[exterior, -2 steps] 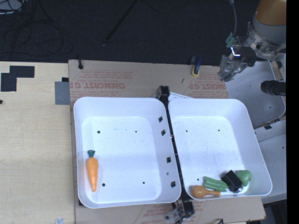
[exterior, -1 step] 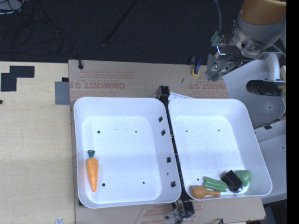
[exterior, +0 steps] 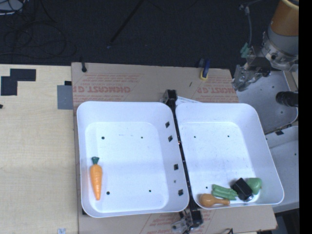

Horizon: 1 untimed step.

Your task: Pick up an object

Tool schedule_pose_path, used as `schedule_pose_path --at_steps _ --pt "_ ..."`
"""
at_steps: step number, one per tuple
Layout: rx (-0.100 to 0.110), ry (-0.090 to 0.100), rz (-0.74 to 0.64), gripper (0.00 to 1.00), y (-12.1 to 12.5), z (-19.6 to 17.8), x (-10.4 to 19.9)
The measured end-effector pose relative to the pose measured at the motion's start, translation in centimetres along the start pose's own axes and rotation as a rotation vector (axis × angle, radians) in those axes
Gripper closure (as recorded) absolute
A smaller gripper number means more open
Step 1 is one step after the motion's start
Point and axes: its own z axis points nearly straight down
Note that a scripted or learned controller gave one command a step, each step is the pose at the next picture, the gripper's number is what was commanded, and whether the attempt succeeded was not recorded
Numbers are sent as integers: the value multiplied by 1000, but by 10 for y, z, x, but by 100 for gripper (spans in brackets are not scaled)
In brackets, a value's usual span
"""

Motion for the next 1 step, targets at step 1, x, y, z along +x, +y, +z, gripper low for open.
schedule_pose_path --at_steps 1 --pt "-2 3 -9 100 -5 -7 49"
